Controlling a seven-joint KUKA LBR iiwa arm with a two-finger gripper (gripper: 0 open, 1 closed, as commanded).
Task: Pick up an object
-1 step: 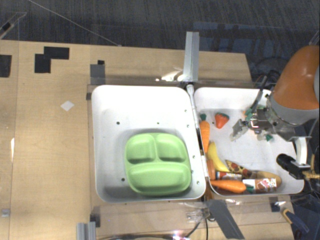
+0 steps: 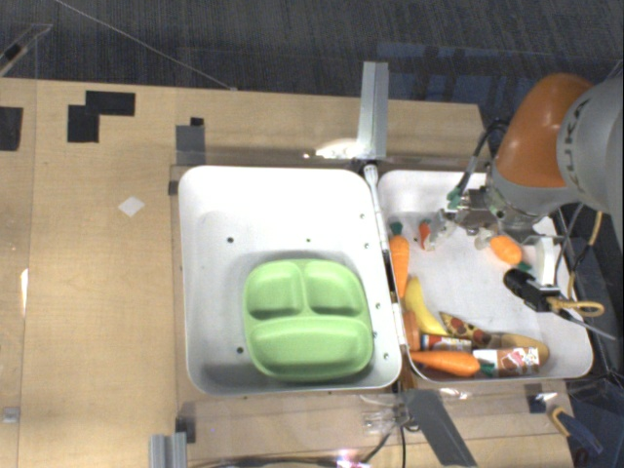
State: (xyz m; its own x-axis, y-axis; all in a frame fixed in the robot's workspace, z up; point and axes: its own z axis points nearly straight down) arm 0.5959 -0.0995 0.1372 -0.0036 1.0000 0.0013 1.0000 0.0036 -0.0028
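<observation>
**Contents, near edge to far edge**

1. Bench [image 2: 88, 310]: pale wood surface bearing two shallow white bins side by side.
2. Left bin [image 2: 205, 222]: holds one green divided plate [image 2: 307, 320] with three compartments, lying flat in the near half. No writing shows on it.
3. Right bin [image 2: 468, 283], near wall: a carrot [image 2: 447, 363] lies on its side along the wall. Just behind it and touching it lies a brown bottle [image 2: 495, 342] with a red-and-white label, whose print is too small to read.
4. Right bin, left side: a yellow banana [image 2: 421, 308] has its near end against the bottle. A second carrot [image 2: 400, 259] lies lengthwise along the wall shared with the left bin.
5. Right bin, far half: a small red piece [image 2: 425, 232] sits just beside the second carrot's far end. A rounded orange piece [image 2: 505, 250], of a kind not identifiable, lies near the right wall.
6. Gripper [image 2: 466, 220]: low over the far half of the right bin, between the small red piece and the orange piece. Nothing is visibly held, and whether it is open or closed cannot be told.
7. Arm [image 2: 541, 135]: grey with an orange band. It enters from the right and bends down over the right bin's far corner.
8. Far bench: a metal post [image 2: 373, 105] stands at the junction of the two bins, and black patches [image 2: 100, 113] mark the far left corner.
</observation>
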